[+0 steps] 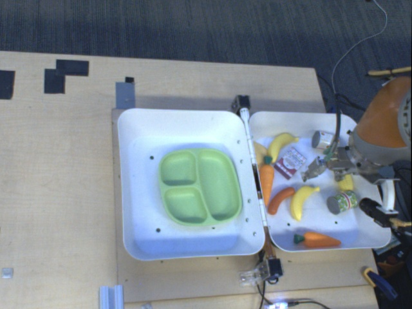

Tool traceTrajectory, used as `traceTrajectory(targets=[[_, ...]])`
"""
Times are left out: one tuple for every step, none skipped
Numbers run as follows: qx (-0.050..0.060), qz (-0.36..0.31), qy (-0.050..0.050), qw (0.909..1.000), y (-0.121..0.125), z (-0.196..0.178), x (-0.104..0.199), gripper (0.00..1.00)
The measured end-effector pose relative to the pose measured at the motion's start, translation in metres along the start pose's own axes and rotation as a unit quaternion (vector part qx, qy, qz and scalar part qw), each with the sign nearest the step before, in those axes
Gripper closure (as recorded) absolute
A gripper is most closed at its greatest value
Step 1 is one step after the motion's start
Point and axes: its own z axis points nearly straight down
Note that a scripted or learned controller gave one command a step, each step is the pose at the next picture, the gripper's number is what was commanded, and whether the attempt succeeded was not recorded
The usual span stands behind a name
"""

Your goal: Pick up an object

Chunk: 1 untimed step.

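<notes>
The right bin (360, 235) holds several toy items. A yellow banana (281, 144) lies at its upper left, beside a red and white packet (291, 161). An orange carrot (266, 180) stands along the left wall. A red chili (280, 199) and a second banana (302, 200) lie in the middle. Another carrot (317, 240) rests near the front wall. A green can (342, 202) and a small yellow piece (346, 183) sit at the right. My gripper (318, 168) hovers over the bin's middle, just right of the packet and above the second banana.
The left bin (138, 237) holds a green divided plate (200, 185). A silver can (322, 138) lies at the back of the right bin. The arm's grey and orange body (386, 131) covers the right bin's far right side. Cables run along the bench's right edge.
</notes>
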Motion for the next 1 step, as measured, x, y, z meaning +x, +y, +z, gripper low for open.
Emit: traceTrajectory(targets=[[0.000, 0.009, -0.008, 0.9999, -0.0634, 0.0112, 0.0388, 0.00]])
